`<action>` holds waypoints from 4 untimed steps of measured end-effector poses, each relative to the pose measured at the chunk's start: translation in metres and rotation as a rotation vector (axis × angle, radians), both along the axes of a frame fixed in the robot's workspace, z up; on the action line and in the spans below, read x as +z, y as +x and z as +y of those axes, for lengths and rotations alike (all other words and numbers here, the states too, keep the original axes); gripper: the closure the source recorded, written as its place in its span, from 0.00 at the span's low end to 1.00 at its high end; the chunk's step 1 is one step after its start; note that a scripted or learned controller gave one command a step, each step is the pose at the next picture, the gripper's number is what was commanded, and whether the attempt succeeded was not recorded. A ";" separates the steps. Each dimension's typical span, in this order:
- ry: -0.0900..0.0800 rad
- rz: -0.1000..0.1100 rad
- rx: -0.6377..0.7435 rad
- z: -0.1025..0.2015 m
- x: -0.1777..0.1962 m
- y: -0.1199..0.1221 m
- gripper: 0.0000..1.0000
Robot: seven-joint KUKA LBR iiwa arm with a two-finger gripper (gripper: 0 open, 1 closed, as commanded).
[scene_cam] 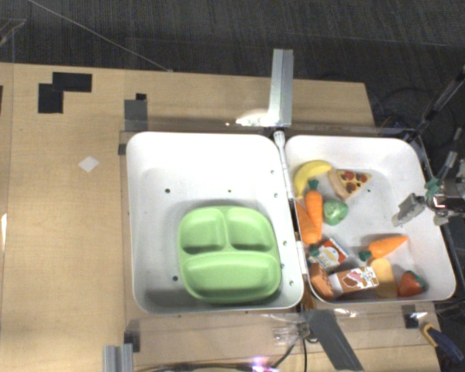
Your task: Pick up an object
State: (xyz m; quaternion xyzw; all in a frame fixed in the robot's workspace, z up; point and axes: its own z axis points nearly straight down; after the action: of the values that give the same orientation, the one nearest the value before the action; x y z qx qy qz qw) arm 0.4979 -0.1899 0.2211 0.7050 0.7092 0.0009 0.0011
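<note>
The toys lie heaped in the right bin [387,149], mostly along its left wall and front edge: a banana [310,173] and a pizza slice [349,182] toward the back, an upright carrot [312,215] touching a green round piece [335,211], a second carrot [386,246] lying near the middle, and a small juice carton [355,279] beside a strawberry [411,284] at the front. The pincer [412,206] hangs at the bin's right side, apart from every toy; it looks empty, though whether it is open or closed cannot be told. The left bin [151,169] holds a green divided tray [229,253]. Both bins sit on the wooden desk [54,208].
</note>
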 end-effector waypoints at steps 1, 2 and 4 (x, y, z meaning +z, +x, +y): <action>-0.001 -0.003 -0.151 -0.016 0.062 -0.010 0.00; 0.000 0.000 -0.117 -0.007 -0.065 0.052 0.00; 0.000 -0.004 -0.014 0.081 -0.086 0.126 0.00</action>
State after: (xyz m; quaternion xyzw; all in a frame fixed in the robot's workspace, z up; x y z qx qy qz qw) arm 0.6241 -0.1090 0.1348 0.7099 0.7042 0.0023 0.0028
